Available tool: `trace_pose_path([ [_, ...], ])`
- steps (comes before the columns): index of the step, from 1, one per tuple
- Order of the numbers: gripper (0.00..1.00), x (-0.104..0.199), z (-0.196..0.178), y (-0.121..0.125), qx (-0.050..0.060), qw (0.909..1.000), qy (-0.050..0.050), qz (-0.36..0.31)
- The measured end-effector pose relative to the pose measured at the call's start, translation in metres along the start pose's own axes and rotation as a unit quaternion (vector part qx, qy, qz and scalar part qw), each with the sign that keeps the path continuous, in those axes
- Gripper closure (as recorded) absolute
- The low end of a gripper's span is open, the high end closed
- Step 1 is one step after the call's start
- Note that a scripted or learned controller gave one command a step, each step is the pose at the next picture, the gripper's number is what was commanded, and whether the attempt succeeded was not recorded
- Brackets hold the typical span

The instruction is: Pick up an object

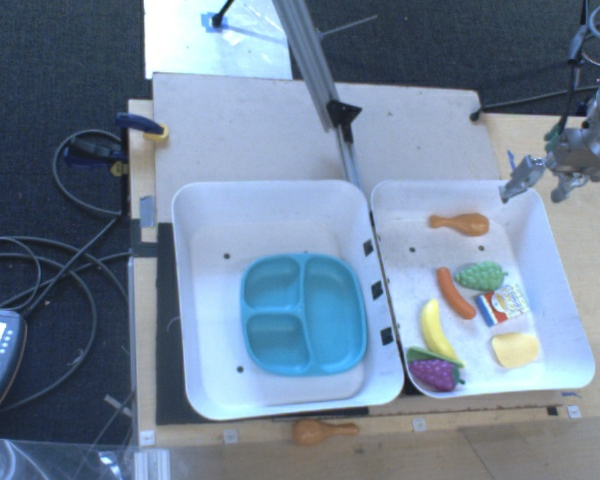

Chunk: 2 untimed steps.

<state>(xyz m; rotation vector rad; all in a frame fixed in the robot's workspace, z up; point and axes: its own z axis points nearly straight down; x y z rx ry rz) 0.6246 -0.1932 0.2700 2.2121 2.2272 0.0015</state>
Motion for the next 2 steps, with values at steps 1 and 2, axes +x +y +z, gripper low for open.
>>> trace_pose_path([
  [1, 0.00, 0.000, 0.000, 0.000, 0.000, 1.0000, 0.000, 0.000],
  [2, 0.00, -0.008, 0.058, 0.002, 0.003, 1.0000, 0.000, 0.003],
])
